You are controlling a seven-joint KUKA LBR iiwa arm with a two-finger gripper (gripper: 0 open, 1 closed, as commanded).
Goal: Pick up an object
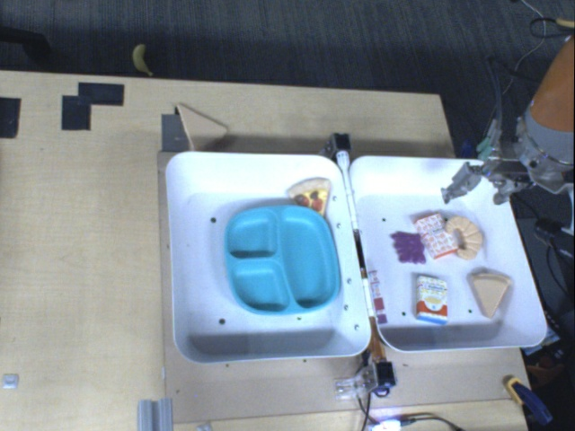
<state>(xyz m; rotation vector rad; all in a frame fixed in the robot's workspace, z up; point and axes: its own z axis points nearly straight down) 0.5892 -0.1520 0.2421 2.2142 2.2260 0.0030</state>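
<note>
Above the right bin's (530, 326) far edge hangs the gripper (476, 183), fingers spread, grasping nothing. No pick has been made; descent, closing and lifting all remain. Candidate objects lie just below and ahead of it on the bin floor: a pink-checked packet (435, 234), a ring biscuit (465, 235), a purple cluster (409, 246), a small carton (432, 297) and a tan wedge (490, 292). Farther left, the left bin (193, 268) holds a blue divided tray (280, 257) and a pizza slice (311, 194). Both bins rest on a pale wooden bench (81, 259) beside dark carpet (269, 25).

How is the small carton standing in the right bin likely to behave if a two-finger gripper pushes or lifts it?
The small carton looks like a boxy toy pack, so it is probably stiff and light. It seems to stand on a narrow base, so a sideways push may tip it. Its flat faces should suit the gripper.
</note>
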